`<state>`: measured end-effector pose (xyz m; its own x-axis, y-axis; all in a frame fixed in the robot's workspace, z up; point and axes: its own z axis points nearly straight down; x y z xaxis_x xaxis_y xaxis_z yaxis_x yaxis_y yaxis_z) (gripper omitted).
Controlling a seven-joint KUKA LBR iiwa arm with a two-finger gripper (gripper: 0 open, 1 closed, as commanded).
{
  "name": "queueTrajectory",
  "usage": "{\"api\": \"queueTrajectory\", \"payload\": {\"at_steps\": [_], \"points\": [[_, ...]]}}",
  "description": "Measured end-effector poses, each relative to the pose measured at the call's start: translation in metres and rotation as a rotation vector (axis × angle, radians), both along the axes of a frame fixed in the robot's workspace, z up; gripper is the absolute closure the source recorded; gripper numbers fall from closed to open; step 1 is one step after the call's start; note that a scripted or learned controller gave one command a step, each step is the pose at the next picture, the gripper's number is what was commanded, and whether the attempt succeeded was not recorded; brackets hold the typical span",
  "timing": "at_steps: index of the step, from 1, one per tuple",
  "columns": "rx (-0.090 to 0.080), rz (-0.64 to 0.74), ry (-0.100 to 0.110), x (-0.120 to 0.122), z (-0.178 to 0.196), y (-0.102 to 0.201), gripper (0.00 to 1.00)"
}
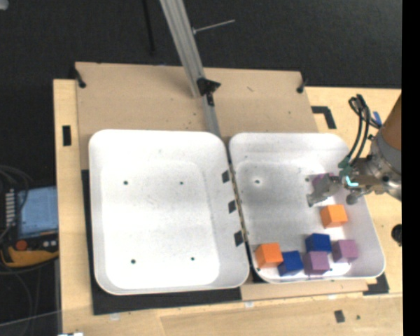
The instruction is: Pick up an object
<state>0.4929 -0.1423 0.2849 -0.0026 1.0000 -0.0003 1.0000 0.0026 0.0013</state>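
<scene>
Orange was the colour nearest the front wall of the right bin [294, 140]: a front orange block [269, 253] sat there touching a front blue block [290, 263], with a front purple block [317, 262] just beside that. Close behind them lay a rear blue block [319, 242] and a rear purple block [347, 249]. A little farther back, apart from the cluster, stood the lone orange block [334, 215], and my gripper [320, 190] hung just beyond it and slightly toward the bin's middle, low over the bare white floor. Nothing sat in the gripper that I could make out, and whether it was spread or closed I could not tell, since it read as a grey blur against the bin. I judged myself in the approach step, with no grasp made. The lone orange block looked the likeliest target, being closest and having free space around it. The next move, as I reckoned it, called for a short shift toward the bin's front to centre over that block, then a straight descent and a close on two opposite faces. Off to the side lay the left bin [161, 187], and farthest back a metal post [185, 40] slanted away.
</scene>
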Motion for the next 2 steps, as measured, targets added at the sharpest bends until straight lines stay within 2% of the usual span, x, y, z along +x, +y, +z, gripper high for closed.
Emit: {"api": "queueTrajectory", "payload": {"at_steps": [1,2], "points": [[0.0,-0.004,-0.002,0.0,0.0,0.0,0.0],[0.0,-0.003,0.004,-0.008,-0.051,0.005,0.0]]}}
